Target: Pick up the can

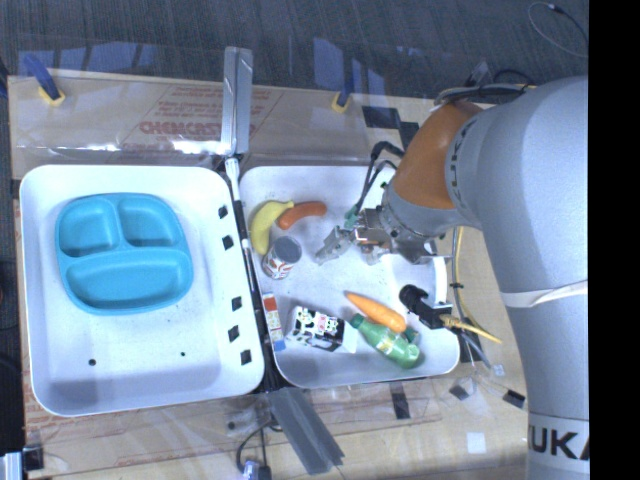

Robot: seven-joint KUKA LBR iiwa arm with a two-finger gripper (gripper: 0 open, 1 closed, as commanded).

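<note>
The can [280, 257] is small, with a grey top and a red and white label. It sits in the right bin [320, 368] near the left wall, just below the banana [263, 223]. My gripper [336, 244] hovers over the middle of the right bin, a short way right of the can and apart from it. Nothing shows in its grasp.
An orange-red sausage [303, 212] lies beside the banana. A carrot [376, 310], a green bottle [391, 341] and a black and white box [318, 328] lie along the right bin's front. The left bin [130, 368] holds a blue divided plate [122, 249].
</note>
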